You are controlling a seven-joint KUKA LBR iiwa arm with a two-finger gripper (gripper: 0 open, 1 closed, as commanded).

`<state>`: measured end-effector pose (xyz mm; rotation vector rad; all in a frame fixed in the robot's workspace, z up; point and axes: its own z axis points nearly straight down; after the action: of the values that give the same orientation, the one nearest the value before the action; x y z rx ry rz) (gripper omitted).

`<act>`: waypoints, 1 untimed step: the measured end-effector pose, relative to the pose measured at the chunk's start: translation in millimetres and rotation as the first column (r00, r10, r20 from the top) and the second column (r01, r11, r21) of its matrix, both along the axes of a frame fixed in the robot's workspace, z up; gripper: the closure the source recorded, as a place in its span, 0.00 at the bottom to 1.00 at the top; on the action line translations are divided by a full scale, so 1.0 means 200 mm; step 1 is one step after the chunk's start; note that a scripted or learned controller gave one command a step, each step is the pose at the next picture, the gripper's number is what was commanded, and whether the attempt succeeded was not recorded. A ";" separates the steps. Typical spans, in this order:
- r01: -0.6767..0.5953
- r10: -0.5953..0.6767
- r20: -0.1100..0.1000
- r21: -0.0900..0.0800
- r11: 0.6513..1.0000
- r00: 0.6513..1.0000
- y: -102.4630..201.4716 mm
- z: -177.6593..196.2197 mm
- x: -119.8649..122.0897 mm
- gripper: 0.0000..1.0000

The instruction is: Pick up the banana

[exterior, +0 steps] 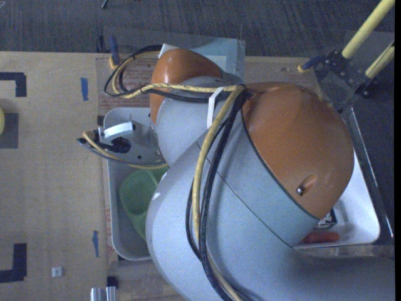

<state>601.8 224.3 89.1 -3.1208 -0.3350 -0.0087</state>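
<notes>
- The arm's large joint with its orange cap (294, 149) sits closest to the camera and covers much of the right bin (371, 221).
- The grey arm link (188, 237) runs from there down to the bottom edge, with a yellow cable and black cables (202, 187) strapped along it.
- A second orange-capped joint (178, 68) lies beyond it, over the top of the left bin (116, 234).
- The wrist (119, 140) points left over the left bin, carrying a white strap and a black fitting. From this angle I cannot tell whether the gripper is released or clenched, or whether it grasps anything.
- A pale green cup (139, 196) lies in the left bin, just beside the arm link.
- A small red object (321, 236) lies in the right bin, near its lower edge.
- I cannot tell where the banana lies. A yellow shape (2, 121) at the left edge of the wooden bench (50, 187) is cut off too much to identify.
- Blue tape strips (85, 88) and black corner marks (15, 83) mark the bench.
- Yellow rods (371, 22) cross the dark floor at the top right.
</notes>
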 end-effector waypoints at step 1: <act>0.009 -0.009 0.026 -0.003 1.000 1.000 -0.16 0.02 -0.31 0.00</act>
<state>539.2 191.4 93.9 -3.1278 -0.3213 -0.0492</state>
